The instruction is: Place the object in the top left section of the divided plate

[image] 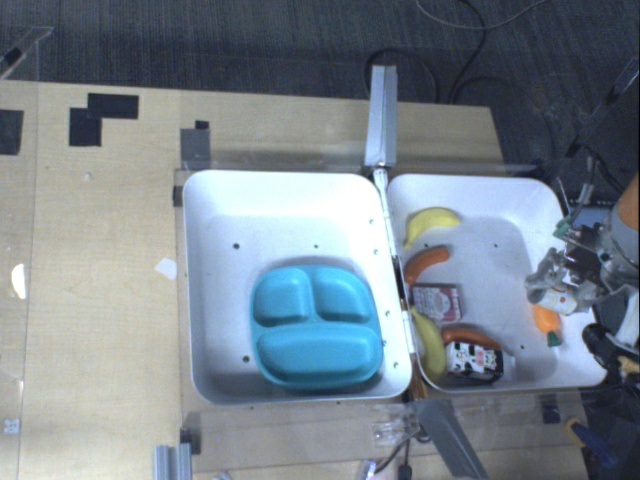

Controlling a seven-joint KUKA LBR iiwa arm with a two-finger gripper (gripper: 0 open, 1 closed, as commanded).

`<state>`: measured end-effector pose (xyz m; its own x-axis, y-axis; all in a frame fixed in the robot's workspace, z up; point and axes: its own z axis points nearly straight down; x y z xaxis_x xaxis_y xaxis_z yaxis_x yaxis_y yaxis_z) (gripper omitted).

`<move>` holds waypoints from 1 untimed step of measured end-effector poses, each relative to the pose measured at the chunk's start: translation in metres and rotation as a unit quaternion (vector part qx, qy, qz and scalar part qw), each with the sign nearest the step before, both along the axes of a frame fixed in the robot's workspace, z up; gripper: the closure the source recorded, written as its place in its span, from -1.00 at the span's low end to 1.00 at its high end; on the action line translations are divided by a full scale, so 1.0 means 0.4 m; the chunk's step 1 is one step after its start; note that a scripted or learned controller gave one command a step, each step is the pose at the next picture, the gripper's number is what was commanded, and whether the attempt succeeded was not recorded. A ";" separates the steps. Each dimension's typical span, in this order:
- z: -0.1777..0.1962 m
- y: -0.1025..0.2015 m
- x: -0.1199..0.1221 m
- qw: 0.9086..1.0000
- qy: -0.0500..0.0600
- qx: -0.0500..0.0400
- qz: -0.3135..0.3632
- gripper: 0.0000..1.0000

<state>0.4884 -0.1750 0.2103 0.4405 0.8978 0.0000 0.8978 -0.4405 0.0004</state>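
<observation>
Nothing sits in the blue divided plate (317,326) yet. Over the right bin (500,203), the claw (556,280) hovers near a carrot (546,320); whether clenched, I cannot tell.

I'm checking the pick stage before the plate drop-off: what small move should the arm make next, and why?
Probably a short descent onto the small orange object at the right bin's right side. The gripper sits just above it with nothing visibly between its fingers, while the blue divided plate in the left bin has its top left section bare. A grasp must come first.
</observation>
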 end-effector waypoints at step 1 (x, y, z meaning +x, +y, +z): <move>0.021 0.001 0.005 1.000 0.000 0.000 0.002 1.00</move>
<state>0.4905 -0.1745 0.2189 0.4377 0.8991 0.0001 0.8991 -0.4377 0.0004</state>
